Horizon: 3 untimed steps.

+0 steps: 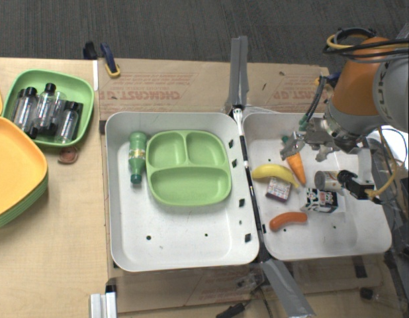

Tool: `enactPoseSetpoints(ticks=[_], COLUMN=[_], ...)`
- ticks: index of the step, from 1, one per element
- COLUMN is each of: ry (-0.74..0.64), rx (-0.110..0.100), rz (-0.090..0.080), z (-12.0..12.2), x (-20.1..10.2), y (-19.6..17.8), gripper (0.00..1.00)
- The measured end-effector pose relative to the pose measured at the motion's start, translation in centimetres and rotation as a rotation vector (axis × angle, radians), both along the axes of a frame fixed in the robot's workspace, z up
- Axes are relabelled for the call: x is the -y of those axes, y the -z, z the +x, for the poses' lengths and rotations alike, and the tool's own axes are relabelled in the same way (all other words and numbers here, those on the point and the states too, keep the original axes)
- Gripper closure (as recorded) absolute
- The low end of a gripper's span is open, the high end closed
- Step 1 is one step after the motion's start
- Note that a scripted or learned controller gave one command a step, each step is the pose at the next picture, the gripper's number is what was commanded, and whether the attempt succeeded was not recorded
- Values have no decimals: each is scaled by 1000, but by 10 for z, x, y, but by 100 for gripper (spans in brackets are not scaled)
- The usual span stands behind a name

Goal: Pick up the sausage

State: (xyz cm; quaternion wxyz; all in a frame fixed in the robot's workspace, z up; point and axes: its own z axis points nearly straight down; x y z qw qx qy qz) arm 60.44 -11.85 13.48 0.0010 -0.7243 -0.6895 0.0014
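Observation:
The sausage [288,220], a short orange-red link, lies in the right bin [363,240] near its front, to the left of centre. My gripper [306,151] hovers over the back of the same bin, well behind the sausage. Its fingers [290,149] are spread open with nothing between them. One fingertip is just above the top end of a carrot [296,169].
Between gripper and sausage lie a banana [272,172], a small patterned box [278,190], a black-and-white packet [321,200] and a small can [328,179]. The left bin [184,244] holds a green divided plate [188,166] and a green bottle [136,156].

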Motion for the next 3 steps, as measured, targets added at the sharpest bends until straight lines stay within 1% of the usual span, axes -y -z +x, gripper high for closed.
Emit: enactPoseSetpoints(ticks=[1,2,3], ry=[11,16,212], rx=[0,-1,1], rz=[0,0,-2], z=[4,3,-35], x=[0,2,-36], y=[44,36,-129], gripper=[0,100,100])
